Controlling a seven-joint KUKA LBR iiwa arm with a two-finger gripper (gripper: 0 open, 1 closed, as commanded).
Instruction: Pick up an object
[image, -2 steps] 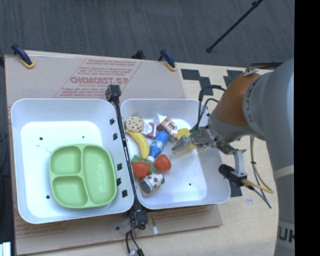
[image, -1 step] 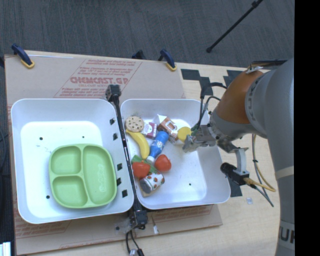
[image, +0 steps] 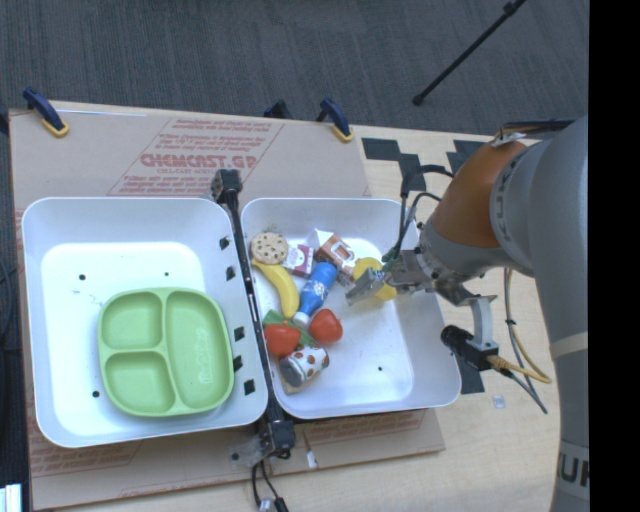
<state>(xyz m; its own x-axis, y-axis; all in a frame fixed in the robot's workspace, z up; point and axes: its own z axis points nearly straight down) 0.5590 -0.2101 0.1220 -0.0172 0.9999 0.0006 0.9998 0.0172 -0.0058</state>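
Note:
The right bin (image: 430, 370) holds a pile of small toys: a cookie (image: 268, 247), a banana (image: 279, 287), a blue bottle (image: 319, 285), a red-and-white packet (image: 338, 252), two red pieces (image: 326, 326) (image: 281, 338) and a small can (image: 304, 364). My gripper (image: 362, 288) is low inside this bin, at the right edge of the pile. It sits right against a yellow object (image: 370, 268), which it partly hides. Whether that object is gripped does not show.
The left bin (image: 60, 240) holds a green divided plate (image: 166, 350). A black clamp strip (image: 240, 290) runs between the bins. The arm's orange band (image: 480, 200) and cables (image: 500, 350) hang over the right bin's right rim. Printed cardboard (image: 200, 155) lies behind.

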